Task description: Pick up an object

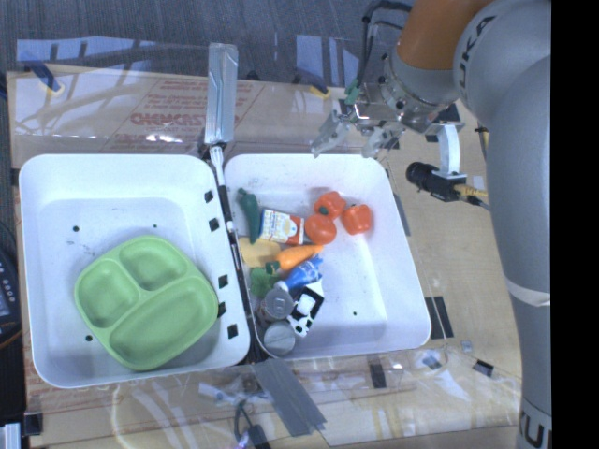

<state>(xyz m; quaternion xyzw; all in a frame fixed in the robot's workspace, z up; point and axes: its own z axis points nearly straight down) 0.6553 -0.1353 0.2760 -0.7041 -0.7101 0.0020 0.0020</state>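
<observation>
While you look for something to lift, note that the candidates all lie in the right-hand shallow white bin (393,297), bunched toward its left wall: two orange-red plastic tomato-like pieces (329,204) and (357,218) sit side by side near the bin's middle, with a third orange-red round piece (320,229) touching them on the left. Beside those you have a small carton with a white and orange label (279,225), a dark green stalk-shaped toy (249,210) along the wall, a yellow block (255,253), an orange toy carrot with a green top (294,257), a blue-wrapped item (306,273), a black-and-white patterned piece (304,311) and two grey metal can ends (275,303) and (280,338) nearest the front edge. Your two-finger gripper (358,135) hangs above the bin's far rim, well apart from the pile, its pale fingers spread with nothing between them. It hangs from the grey arm with the orange band (440,26), which comes in from the right. In the left-hand white bin (47,204) you can see a light green divided plastic plate (145,299) resting toward the front. A grey metal strip (221,92) stands at the far end of the seam between the bins, on the tan bench top (468,251).
</observation>
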